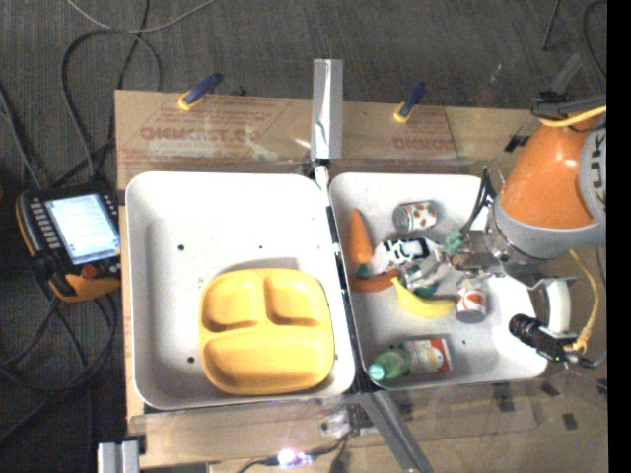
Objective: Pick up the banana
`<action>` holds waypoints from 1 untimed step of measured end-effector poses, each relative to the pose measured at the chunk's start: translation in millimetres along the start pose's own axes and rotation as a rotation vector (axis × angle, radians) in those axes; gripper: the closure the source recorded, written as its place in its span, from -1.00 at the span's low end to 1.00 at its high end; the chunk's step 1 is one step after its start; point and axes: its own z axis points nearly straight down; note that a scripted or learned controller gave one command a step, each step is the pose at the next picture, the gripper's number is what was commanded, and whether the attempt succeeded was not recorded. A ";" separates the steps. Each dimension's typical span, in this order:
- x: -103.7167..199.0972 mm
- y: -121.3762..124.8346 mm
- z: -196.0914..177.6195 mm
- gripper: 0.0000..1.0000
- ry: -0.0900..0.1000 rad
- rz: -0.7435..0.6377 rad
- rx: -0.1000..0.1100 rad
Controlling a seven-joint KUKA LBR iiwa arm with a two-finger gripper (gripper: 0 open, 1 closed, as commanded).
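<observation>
Camera view: gripper (434,276) low over banana (426,304) in right bin (498,355), placed for grasp; open or closed, cannot tell.

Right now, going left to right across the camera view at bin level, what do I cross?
Teach pendant → yellow divided tray in the left bin → carrot in the right bin → banana → small red-and-white can → the arm's orange band.
</observation>
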 end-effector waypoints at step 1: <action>-0.7 20.2 102.7 -1.00 -0.004 -0.228 -0.012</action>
